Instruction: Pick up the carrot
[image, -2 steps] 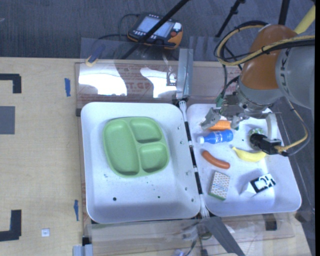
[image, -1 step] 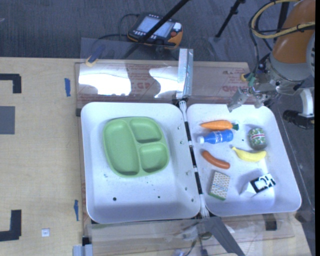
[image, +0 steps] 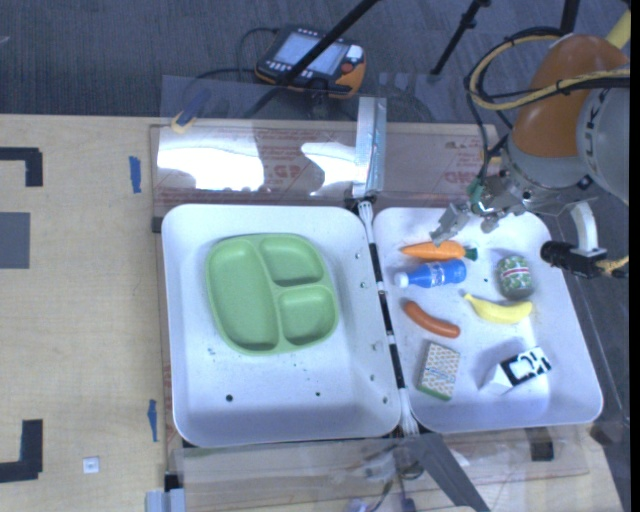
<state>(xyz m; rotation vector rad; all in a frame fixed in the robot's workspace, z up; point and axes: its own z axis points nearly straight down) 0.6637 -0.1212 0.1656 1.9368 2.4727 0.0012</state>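
While end effector (image: 466, 215) hovers | carrot (image: 434, 250) just below, right bin (image: 570, 330)

We find the carrot (image: 433, 250) hemmed from below by the blue bottle (image: 436, 275) touching it; bare bin floor lies open above it, and the green ball (image: 515, 276) sits well right.
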